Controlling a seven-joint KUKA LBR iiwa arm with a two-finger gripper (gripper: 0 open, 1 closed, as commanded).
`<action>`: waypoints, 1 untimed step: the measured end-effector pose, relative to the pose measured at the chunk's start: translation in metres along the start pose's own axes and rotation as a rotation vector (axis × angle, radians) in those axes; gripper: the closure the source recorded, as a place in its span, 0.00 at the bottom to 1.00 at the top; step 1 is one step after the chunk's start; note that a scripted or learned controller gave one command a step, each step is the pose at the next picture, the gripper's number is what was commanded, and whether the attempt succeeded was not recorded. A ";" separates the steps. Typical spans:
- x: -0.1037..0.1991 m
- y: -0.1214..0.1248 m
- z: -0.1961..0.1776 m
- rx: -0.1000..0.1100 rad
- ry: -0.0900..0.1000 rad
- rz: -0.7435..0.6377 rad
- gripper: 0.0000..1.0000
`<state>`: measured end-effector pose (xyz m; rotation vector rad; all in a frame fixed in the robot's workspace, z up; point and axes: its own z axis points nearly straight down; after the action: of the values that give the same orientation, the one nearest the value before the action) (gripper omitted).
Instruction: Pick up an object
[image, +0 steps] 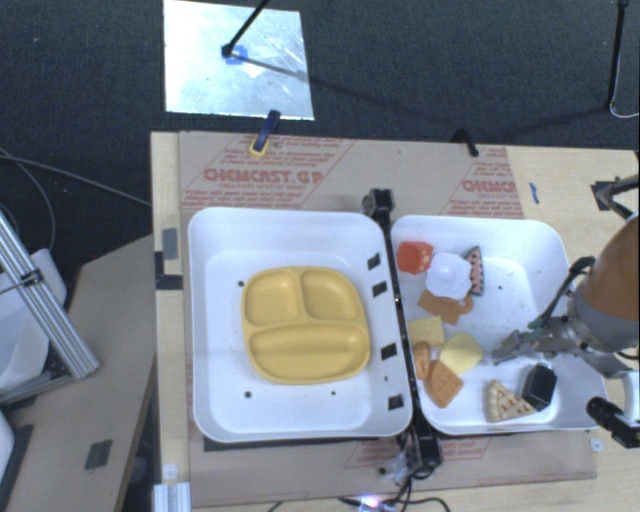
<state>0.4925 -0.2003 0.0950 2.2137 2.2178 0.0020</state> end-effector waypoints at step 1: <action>0.087 -0.005 0.011 0.008 0.010 -0.009 0.00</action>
<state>0.4871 -0.1136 0.0835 2.2126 2.2362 0.0042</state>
